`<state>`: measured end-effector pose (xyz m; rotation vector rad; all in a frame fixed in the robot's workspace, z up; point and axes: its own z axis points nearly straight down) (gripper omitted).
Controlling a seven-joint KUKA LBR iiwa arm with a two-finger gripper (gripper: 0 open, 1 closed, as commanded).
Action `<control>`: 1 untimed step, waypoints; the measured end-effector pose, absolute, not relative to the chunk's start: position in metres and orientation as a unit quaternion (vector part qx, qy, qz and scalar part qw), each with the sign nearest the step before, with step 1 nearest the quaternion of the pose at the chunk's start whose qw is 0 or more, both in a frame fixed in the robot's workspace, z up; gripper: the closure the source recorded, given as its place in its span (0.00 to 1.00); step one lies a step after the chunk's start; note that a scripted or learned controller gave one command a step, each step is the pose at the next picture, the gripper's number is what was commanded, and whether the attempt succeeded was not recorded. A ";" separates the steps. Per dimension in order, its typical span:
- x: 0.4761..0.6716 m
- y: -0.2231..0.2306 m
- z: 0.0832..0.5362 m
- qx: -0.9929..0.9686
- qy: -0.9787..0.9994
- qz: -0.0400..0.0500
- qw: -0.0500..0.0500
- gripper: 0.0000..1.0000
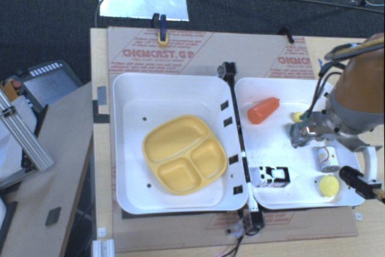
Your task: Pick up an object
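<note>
Over the right bin (283,198), close to its right wall, my gripper (299,134) hung low above the white floor, and from the slanted overhead view I could not tell how it was set, because the grey wrist and the orange band of the arm (361,87) covered most of it. I saw nothing lifted off the floor beneath it, so I judged the pick as not yet made: every object lay on the bin floor and the whole grasp and lift was left to do. Nearest the gripper, just to its lower right, lay a small white can (326,157) with a reddish label, on its side; it looked hard and round, likely to roll if nudged. Touching or almost touching the gripper from above sat a small yellow piece (297,117), mostly hidden. Farther from the gripper, up and to its left, lay an orange carrot-shaped toy (263,110), tapered and smooth. Below the can rested a yellow ball (328,186), and well to the gripper's lower left, by the divider, a small black-and-white object (275,175) I could not identify. Beyond the divider, far left of the gripper, the left bin (129,147) held a yellow compartment tray (183,153).
</note>
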<state>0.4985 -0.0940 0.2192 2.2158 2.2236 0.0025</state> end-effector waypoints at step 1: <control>0.508 -0.035 0.216 0.704 0.711 0.002 0.000 1.00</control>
